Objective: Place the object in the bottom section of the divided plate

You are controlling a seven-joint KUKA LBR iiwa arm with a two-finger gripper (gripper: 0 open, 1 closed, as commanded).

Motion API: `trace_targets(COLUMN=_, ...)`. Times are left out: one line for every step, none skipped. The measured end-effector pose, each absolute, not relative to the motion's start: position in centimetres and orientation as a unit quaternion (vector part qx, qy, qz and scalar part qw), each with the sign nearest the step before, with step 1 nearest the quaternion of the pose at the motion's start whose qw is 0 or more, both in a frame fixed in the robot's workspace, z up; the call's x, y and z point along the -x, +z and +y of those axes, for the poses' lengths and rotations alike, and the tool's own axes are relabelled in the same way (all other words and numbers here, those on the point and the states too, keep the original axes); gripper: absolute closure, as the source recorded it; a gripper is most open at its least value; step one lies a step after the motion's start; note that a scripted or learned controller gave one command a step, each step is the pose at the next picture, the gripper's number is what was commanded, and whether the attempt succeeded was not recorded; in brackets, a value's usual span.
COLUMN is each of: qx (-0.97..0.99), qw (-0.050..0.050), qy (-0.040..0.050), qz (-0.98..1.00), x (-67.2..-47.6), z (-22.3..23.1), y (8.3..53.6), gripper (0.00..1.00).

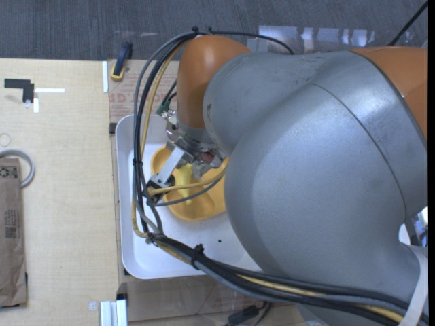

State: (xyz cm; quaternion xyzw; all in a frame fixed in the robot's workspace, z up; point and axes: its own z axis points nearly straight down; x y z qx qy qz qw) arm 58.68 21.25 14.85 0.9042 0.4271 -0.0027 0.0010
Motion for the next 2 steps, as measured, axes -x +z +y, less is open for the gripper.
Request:
trace_targets(qx=-0.919, qw=0.001, qy=-0.0018, qz=0.393, x=-58.5, z=22.1, y=19.1, gripper=1.00)
trace_targets(qx=-0.952, qw=-0.001, qy=0.0001, qz=0.306, x=-62.3, z=22.9, y=9.2, gripper=1.00)
